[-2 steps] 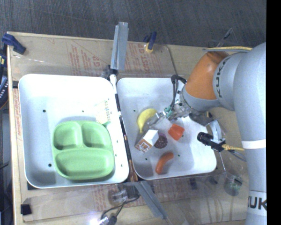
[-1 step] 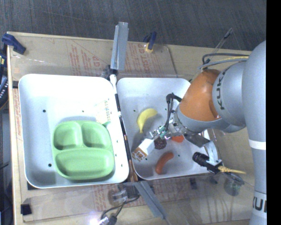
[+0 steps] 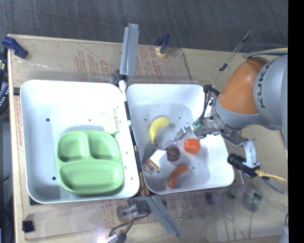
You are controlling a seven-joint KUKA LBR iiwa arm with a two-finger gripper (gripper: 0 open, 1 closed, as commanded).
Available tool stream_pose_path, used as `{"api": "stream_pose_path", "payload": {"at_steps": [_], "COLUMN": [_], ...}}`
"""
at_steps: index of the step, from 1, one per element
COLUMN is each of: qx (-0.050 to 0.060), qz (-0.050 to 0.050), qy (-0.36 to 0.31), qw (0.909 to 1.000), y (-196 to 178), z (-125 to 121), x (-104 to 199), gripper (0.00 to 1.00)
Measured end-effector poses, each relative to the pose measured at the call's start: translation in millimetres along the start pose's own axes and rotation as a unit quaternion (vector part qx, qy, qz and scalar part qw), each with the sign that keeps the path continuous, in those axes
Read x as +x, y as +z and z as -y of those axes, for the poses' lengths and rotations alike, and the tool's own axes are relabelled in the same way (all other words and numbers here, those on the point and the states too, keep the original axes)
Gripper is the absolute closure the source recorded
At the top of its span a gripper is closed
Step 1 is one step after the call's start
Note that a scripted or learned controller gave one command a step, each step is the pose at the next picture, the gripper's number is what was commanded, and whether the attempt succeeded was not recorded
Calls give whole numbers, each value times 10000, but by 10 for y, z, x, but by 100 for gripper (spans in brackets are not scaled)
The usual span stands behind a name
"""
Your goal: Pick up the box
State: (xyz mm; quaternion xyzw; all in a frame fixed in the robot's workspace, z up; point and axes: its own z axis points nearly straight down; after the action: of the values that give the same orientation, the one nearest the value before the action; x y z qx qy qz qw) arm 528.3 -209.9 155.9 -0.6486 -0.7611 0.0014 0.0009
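Reaching in from the right of the frame, the grey arm [image 3: 253,97] with its orange band hangs over the right bin [image 3: 142,100], its gripper [image 3: 188,131] low over the middle of that bin. Whether the jaws are released or clenched cannot be told from this angle, and nothing is seen between them. The box [image 3: 152,164], small, white and brown, lies at the lower left of the right bin, close to the wall shared with the left bin [image 3: 35,100], apart from the gripper. Near the gripper sit a yellow banana-like piece [image 3: 158,127], an orange block [image 3: 192,146] just below it, a dark round thing [image 3: 173,153] and a reddish sausage-shaped item [image 3: 178,175]. A green divided tray [image 3: 89,161] rests in the left bin.
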Motion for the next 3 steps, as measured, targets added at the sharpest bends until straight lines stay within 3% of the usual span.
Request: {"api": "stream_pose_path", "payload": {"at_steps": [1,2,3], "qx": [0,4,-21], "qz": [-15,-11,11], "qy": [-1622,-1638,-3313], "qw": [9868,9865,9435], "y": [567,465,-652], "z": [-16,-18,313], "x": [511,500,876], "gripper": [0,100,100]}}
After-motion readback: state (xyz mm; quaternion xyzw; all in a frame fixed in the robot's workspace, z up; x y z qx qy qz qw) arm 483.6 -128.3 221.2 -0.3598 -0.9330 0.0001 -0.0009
